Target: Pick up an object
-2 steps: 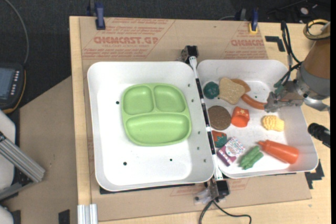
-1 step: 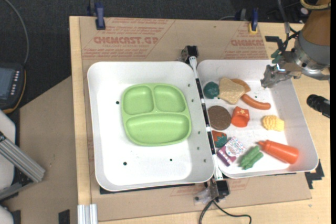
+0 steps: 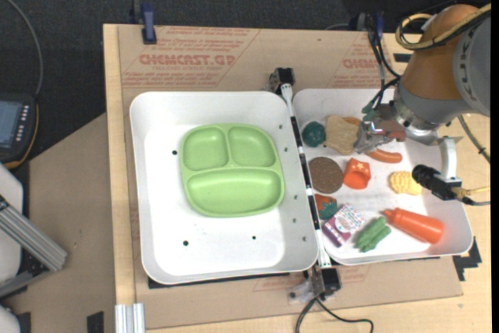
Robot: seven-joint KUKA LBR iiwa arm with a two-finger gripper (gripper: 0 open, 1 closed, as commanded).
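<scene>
right bin [image 3: 460, 246], near edge: one orange carrot-shaped toy [image 3: 415, 223] lying on its side, one green bean-pod toy [image 3: 372, 233] just left of it, and one small purple-and-white packet [image 3: 343, 223] touching the pod's left end. a partly hidden red-and-teal piece [image 3: 324, 206] sits against the bin's left wall; cannot tell what it is.

middle of right bin: one brown round patty [image 3: 325, 174], one orange-red block, pepper-like [image 3: 356, 174], just right of it, and one yellow corn-like piece [image 3: 403, 182] further right, partly under a black part of the arm.

far part of right bin: one red sausage [image 3: 383, 156], one tan bread-like slab [image 3: 341, 133], one teal ball-shaped toy [image 3: 313, 133] beside the slab near the left wall.

hand [image 3: 368, 138]: low over the far part of the right bin, between the bread slab and the sausage, its tip just beside or touching the slab's right edge. whether it is spread or pressed together: cannot tell, view is too small and slanted. nothing seen gripped in it. every object lies on the bin floor.

left bin [image 3: 148, 168]: one green three-compartment plate [image 3: 231, 169], flat, roughly central; compartments hold nothing.

count: ten items in right bin, one in left.

both bins rest side by side on the cardboard-covered surface [image 3: 117, 129]; two blue clamps [image 3: 144, 18] at its far edge.
</scene>
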